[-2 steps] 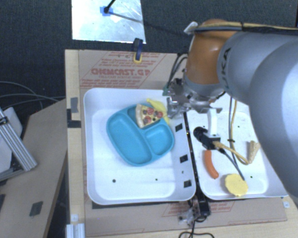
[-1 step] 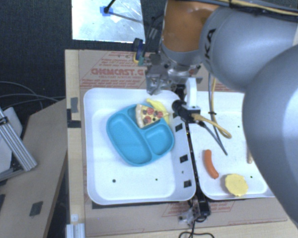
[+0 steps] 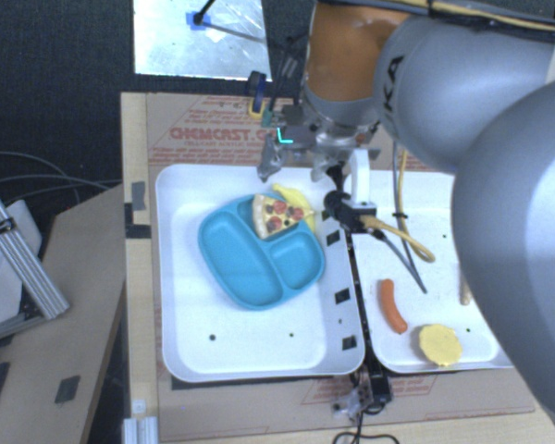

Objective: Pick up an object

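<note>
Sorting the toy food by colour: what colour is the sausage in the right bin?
The sausage is orange-red, seen plainly in the camera view.

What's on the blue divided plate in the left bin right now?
A pizza slice lies in the upper compartment of the blue plate, with something yellow at its far edge, partly behind the slice. The gripper hangs just above, hiding the plate's rim there.

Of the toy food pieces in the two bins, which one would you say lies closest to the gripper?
The pizza slice, resting on the blue divided plate in the left bin, just below the gripper. The sausage and yellow round piece lie far off.
</note>
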`<act>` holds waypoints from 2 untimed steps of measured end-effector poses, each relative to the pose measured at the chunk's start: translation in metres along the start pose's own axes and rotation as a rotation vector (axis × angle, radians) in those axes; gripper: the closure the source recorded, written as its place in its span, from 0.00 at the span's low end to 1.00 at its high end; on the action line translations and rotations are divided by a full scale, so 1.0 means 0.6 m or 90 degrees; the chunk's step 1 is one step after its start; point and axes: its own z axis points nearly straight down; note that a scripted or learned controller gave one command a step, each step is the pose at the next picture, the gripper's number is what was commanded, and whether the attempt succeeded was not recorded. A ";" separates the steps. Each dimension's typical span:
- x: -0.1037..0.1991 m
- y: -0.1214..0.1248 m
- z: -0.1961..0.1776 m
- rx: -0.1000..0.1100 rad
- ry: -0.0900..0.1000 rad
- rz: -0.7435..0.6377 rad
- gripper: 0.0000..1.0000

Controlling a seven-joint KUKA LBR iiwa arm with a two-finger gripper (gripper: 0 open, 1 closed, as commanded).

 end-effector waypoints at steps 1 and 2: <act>0.051 -0.084 -0.114 -0.003 0.003 -0.003 0.00; 0.103 -0.103 -0.413 -0.011 0.005 -0.003 0.00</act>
